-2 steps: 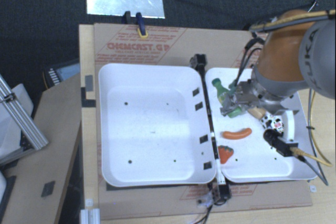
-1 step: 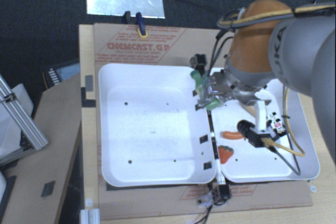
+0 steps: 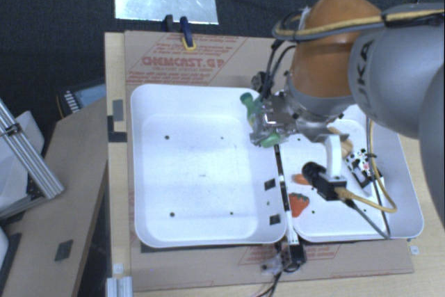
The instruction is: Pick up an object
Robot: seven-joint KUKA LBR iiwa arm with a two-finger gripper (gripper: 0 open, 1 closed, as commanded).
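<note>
Currently the end effector point(image 3: 268, 127) sits low over the seam btwn the two white bins, near their far rims. Can't tell whether it's spread or pressed together (wrist and cables hide that part). A green thing point(image 3: 247, 101) is right against its far, view-left side, over the edge of the view-left bin point(image 3: 188, 170); can't tell if it's pinched. Nearer the camera than the end effector, in the view-right bin point(image 3: 400, 212), lie a red-orange piece point(image 3: 299, 204) and, just beyond it, a smaller orange bit point(image 3: 300, 179), both apart from the end effector.
</note>
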